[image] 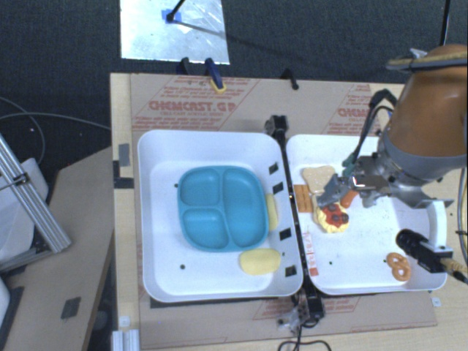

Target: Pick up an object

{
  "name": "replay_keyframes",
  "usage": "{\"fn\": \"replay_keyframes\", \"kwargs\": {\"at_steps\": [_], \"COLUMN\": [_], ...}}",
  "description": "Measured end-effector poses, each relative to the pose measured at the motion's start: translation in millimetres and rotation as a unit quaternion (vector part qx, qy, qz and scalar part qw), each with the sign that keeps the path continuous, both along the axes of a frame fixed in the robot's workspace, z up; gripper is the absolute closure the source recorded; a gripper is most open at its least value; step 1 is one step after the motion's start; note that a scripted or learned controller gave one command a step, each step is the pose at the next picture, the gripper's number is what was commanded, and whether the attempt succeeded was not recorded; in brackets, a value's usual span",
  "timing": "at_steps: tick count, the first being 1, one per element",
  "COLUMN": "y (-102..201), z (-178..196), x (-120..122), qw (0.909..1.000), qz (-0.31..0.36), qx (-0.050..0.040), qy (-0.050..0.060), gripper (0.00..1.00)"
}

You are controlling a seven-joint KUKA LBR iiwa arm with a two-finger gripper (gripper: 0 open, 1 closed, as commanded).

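We've got the grey two-finger gripper low in the right white bin, right over the round yellow pizza toy with red topping. We can't tell whether it's clamped. The tan bread slice sits just beside it, so we judge a slightly off-centre close could nudge it or slip off the pizza's flat edge.

We look down on a dark carpeted floor around the tabletop, which is covered by brown printed cardboard. Behind it a shiny silver sheet lies on the floor. At the left stands a beige table with an aluminium frame rail and loose black cables.
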State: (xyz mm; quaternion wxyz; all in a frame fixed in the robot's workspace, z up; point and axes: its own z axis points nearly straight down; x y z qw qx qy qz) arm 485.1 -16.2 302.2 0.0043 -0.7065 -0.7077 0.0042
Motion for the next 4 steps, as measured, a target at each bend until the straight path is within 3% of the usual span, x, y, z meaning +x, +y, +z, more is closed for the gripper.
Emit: {"fn": "replay_keyframes", "kwargs": {"at_steps": [1,2,3,4], "y": [-35,-84,27,20], "z": [-57,-220,-113,-107], "x": [0,5,29,27], "qw": [1.0,1.0,0.9999,1.0], "qz": [-0.002,-0.002,0.007,0.002], "qx": [-0.0007,-0.0012,0.0028,0.0004], "qy": [-0.004,-0.008,-0.013,-0.008], "gripper": [0.0,0.0,0.0,1.0]}}
